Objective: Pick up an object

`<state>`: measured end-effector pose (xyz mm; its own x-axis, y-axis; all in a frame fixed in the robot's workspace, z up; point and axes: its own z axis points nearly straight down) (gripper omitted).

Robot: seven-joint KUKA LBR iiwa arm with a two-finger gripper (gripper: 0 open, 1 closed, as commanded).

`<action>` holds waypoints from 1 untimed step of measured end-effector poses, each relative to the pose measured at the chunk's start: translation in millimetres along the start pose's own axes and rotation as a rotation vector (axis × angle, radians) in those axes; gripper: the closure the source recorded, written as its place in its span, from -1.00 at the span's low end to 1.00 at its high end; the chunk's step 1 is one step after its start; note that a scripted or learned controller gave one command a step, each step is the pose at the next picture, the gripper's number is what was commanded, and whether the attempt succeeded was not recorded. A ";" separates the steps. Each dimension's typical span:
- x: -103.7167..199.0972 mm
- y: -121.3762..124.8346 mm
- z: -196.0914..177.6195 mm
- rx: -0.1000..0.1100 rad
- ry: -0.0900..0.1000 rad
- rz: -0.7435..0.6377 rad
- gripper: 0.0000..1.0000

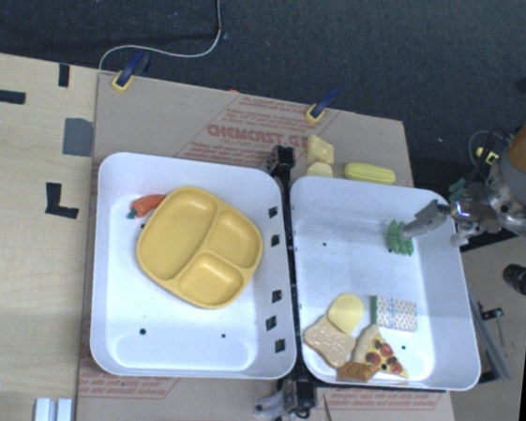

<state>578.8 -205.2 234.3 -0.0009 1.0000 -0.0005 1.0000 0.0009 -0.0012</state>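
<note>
The grey metal claw (419,223) touches a small green ridged plastic piece (399,237) in the right white bin (451,302); its opening I cannot tell.

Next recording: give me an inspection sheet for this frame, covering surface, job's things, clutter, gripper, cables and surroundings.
Surface: cardboard sheet on a wooden bench, bearing the left bin and right bin.
Job's things: green toy, yellow disc, toast slice, pizza slice, patterned square in right bin.
Clutter: yellow divided plate over an orange carrot in left bin; corn cob behind the bins.
Gripper: gripper beside the green toy; finger state unclear.
Cables: white cable on the dark floor.
Surroundings: two clamps hold the cardboard.
</note>
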 end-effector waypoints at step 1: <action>-13.7 52.8 91.6 0.003 -0.001 -0.002 -1.00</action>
<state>631.5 -218.9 142.7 -0.0032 1.0000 -0.0012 1.0000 0.0032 -0.0044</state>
